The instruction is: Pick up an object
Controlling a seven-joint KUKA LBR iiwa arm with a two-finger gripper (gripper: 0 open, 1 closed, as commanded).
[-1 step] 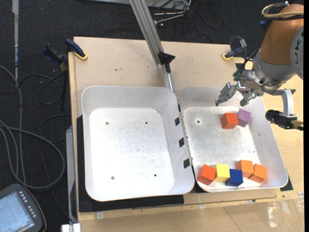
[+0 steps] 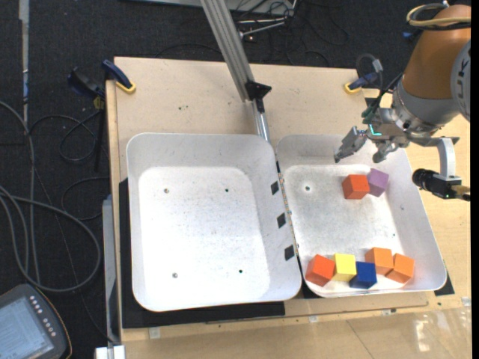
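Blocks sit in the right-hand bin [image 2: 419, 223], and the arm's gripper [image 2: 367, 149] hangs over that bin's far edge, up above all of them. From where I stand its two grey fingers [image 2: 346, 146] are spread apart with nothing between them, so it is released and carries no block.

Nearest to the gripper are two blocks in the upper part of the bin: an orange block [image 2: 355, 186] and, touching it on its right, a purple block [image 2: 379, 181]. Both lie just below the fingers in the view, apart from them.

Along the near wall of the same bin a second cluster is packed close together: an orange-red block [image 2: 321, 269] at the left, a yellow block [image 2: 345, 265] beside it, a blue block [image 2: 365, 274] next, and two more orange blocks [image 2: 393, 263] at the right end, close against the blue one.

The left bin [image 2: 150, 200] is just beside the right one, their rims meeting down the middle of the wooden bench [image 2: 187, 96]. A slanted metal pole [image 2: 224, 36] comes down from the far side to where the two bins meet. Blue-and-yellow clamps [image 2: 116, 77] grip the bench's far corners, and a tablet-like screen [image 2: 26, 327] sits at the lower left on the dark floor.
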